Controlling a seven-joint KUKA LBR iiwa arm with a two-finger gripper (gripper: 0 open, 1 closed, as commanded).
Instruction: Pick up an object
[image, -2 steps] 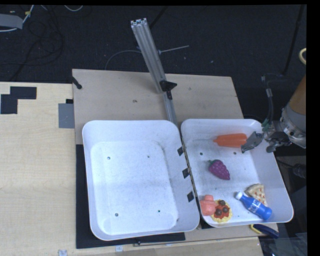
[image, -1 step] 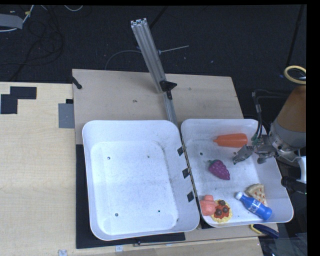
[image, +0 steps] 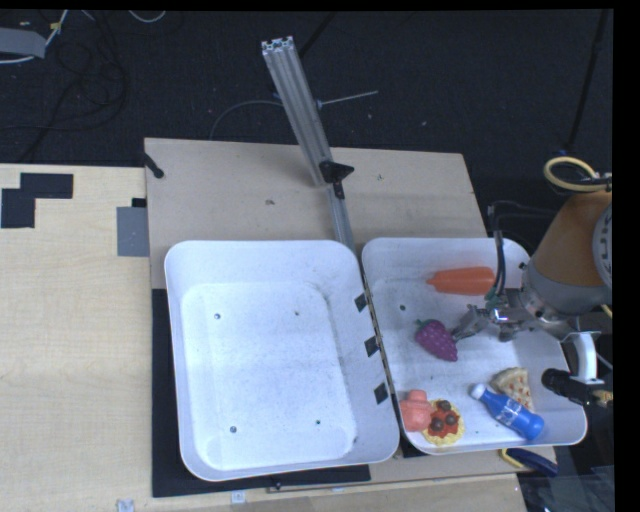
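Note:
The right bin (image: 560, 432) holds several toys. An orange carrot (image: 462, 281) lies near its far side, and a purple bunch of grapes (image: 437, 340) sits in the middle. A pink-red piece (image: 415, 408) and a yellow-red piece (image: 443, 423) lie at the front left. A blue bottle (image: 510, 413) and a pizza slice (image: 514, 382) lie at the front right. My gripper (image: 482, 331) hangs low over the bin, just right of the grapes and below the carrot. It is open, with nothing between its fingers.
The left bin (image: 190, 265) stands beside the right one, joined by black clips (image: 371, 345). A metal rail (image: 303, 110) slants up from behind the bins. A black fixture (image: 570, 383) sticks in at the right bin's right edge.

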